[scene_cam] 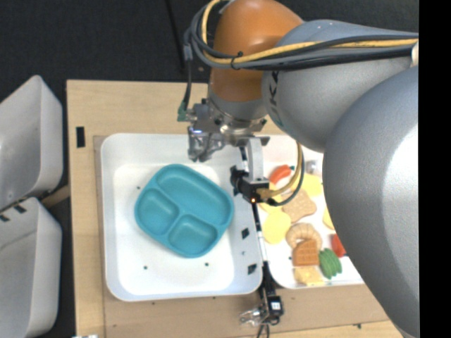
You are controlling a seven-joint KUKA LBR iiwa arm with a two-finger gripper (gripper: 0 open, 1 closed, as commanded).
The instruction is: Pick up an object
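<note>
Camera view: smooth teal three-compartment tray point(184, 210) in glossy white bin point(113, 259); metal gripper point(199, 148) above, grip perhaps unreadable.

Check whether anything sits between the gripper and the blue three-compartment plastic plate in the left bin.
Nothing visible does. The gripper hangs over the far edge of the left white bin, just beyond the far rim of the blue three-compartment plastic plate. Only bare bin floor separates them. The toy food pieces lie in the right bin.
</note>
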